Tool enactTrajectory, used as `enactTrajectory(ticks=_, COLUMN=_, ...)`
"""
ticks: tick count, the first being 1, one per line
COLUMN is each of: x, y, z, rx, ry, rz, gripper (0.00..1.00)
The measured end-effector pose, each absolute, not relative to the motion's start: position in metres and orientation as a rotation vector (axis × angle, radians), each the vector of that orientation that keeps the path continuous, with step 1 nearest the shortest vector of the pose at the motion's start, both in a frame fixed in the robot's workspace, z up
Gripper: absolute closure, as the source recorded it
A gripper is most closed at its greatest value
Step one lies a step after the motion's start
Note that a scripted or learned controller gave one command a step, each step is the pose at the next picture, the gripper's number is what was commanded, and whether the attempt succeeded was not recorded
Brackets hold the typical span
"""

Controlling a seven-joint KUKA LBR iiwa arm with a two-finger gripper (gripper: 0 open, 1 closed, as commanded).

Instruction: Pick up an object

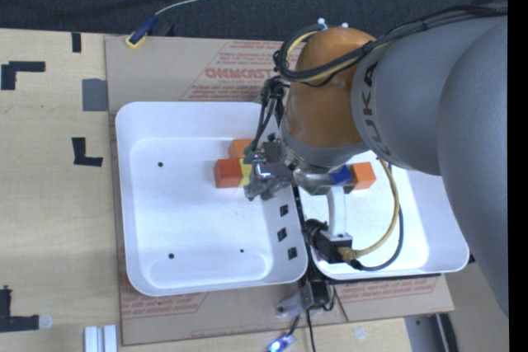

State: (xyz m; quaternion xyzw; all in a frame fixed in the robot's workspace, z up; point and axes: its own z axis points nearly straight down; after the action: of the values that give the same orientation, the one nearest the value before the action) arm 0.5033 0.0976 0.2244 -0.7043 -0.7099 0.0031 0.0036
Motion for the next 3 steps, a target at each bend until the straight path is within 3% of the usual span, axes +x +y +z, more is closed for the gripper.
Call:
enactTrajectory(ticks=1, x=0.482, y=0.079, z=0.238, rx=-2.218, ry=-2.22, rz=0.007, gripper=1.0)
enactTrajectory(ticks=2, x=0.483, y=0.079, z=0.234, rx=-2.217, ry=-2.221, rz=0.006, gripper=1.0)
enactTrajectory(ticks=3, x=0.482, y=0.144, z=0.208, rx=-2.21, ry=-2.225, rz=0.008, gripper=1.0)
